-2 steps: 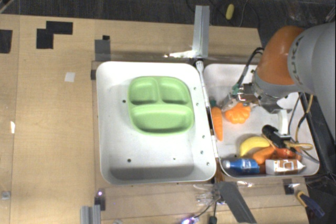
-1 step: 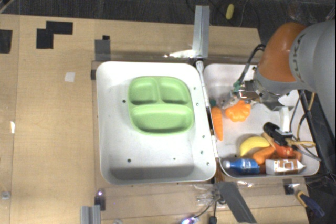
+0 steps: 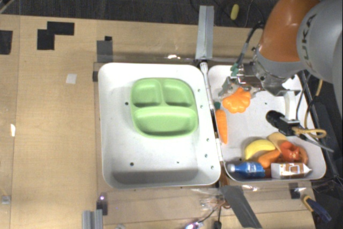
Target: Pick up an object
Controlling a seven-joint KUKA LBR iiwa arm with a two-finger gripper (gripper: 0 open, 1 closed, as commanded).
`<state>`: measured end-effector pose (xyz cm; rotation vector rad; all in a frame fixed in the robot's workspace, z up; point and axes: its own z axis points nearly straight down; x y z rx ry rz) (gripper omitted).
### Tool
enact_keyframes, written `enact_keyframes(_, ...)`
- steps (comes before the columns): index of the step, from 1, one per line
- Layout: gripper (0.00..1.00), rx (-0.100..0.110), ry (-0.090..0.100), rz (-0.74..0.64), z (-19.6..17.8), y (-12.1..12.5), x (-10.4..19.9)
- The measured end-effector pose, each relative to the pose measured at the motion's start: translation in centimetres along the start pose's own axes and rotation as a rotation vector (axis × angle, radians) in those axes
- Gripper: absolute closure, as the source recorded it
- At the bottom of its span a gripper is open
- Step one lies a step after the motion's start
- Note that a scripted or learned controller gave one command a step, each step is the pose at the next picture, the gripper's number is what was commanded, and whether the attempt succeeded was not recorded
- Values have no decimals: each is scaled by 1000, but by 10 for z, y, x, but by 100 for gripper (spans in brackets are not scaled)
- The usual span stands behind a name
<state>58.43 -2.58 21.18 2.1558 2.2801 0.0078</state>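
Observation:
My gripper [image 3: 236, 86] hangs over the upper left part of the right bin [image 3: 252, 128]. A small orange pumpkin-shaped toy [image 3: 237, 101] sits directly under its tip, touching or nearly touching it. I cannot see whether the toy is gripped or resting on the bin floor. An orange carrot [image 3: 221, 126] lies along the bin's left wall, just below the toy. Clustered at the front of the bin are a yellow banana [image 3: 258, 146], a red-orange toy [image 3: 291, 152], a blue bottle [image 3: 247, 170] and a white carton [image 3: 291, 170].
The left bin [image 3: 115, 158] holds a green divided plate [image 3: 163, 106] at its middle. A metal divider post [image 3: 205, 35] stands between the bins at the back. The grey arm with its orange band [image 3: 286, 24] comes in from the upper right.

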Motion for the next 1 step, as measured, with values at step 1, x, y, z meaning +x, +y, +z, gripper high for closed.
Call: enact_keyframes(1,100,2,-1,90,27,23,-3)
